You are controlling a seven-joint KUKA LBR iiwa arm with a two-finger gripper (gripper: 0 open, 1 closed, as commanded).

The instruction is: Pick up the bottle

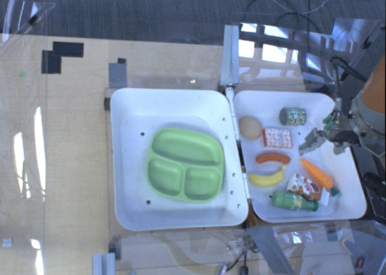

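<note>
Your grey two-finger gripper seems spread, holding nothing; lower it across the lying green plastic bottle, avoiding the orange carrot.

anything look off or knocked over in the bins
Only mildly: the green bottle lies on its side at the near edge of the right bin, up against a small carton. The can also lies tipped. Nothing looks spilled or damaged. The gripper hovers above the bin.
</note>
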